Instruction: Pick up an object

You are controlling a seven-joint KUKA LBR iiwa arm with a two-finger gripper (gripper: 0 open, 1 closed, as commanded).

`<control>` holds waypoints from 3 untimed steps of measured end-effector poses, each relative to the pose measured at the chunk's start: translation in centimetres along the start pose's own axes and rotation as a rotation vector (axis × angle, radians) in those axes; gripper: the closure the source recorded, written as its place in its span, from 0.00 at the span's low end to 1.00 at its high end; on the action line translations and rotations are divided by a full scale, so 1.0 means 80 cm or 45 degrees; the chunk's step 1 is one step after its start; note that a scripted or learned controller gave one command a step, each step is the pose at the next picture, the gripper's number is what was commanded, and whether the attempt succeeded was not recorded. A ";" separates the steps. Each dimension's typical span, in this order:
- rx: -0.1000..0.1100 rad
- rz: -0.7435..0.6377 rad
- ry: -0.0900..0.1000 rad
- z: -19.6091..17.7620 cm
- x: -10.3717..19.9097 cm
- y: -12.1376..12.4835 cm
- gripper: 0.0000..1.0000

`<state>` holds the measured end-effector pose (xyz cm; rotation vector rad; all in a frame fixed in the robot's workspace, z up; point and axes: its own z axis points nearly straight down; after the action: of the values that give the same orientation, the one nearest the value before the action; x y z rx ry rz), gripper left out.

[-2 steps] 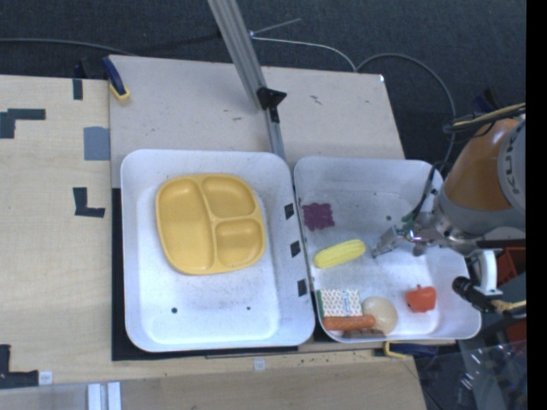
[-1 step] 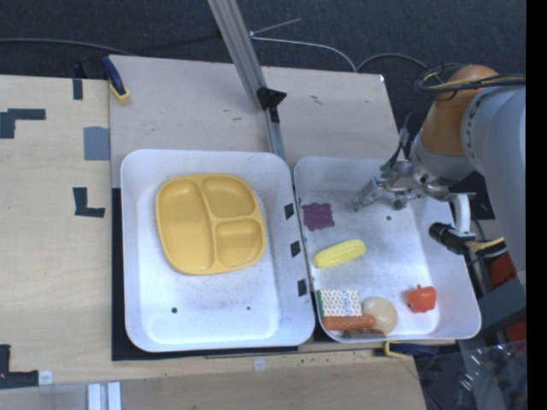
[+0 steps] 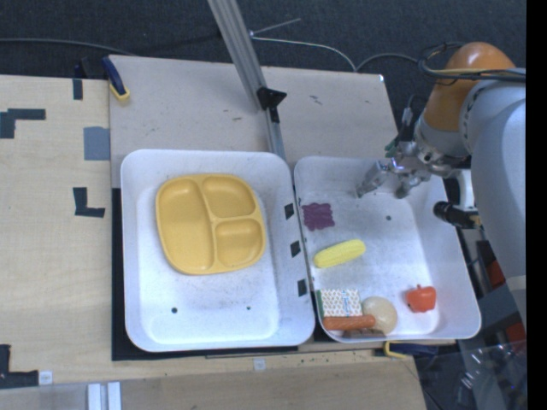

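My gripper (image 3: 384,186) hangs over the far right part of the right bin (image 3: 444,254), its two fingers spread apart with nothing between them. Below it in the same bin lie a purple piece (image 3: 318,215), a yellow corn cob (image 3: 339,253), a red pepper-like toy (image 3: 420,298), a pale round item (image 3: 381,312), an orange carrot-like stick (image 3: 348,322) and a small patterned packet (image 3: 340,301). The purple piece is the nearest, to the gripper's lower left.
The left bin (image 3: 154,306) holds a yellow divided plate (image 3: 210,223). A metal pole (image 3: 241,45) slants down from the top to the bins' shared far edge. The grey arm with its orange band (image 3: 466,84) fills the upper right.
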<state>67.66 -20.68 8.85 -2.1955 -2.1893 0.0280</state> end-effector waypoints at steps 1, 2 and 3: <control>-0.046 -0.004 -0.019 0.004 0.030 -0.080 0.00; -0.050 0.001 -0.022 0.007 0.007 -0.198 0.00; -0.059 -0.008 -0.023 0.004 -0.004 -0.104 0.00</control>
<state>59.32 -20.99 8.89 -2.2204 -2.2291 -0.0030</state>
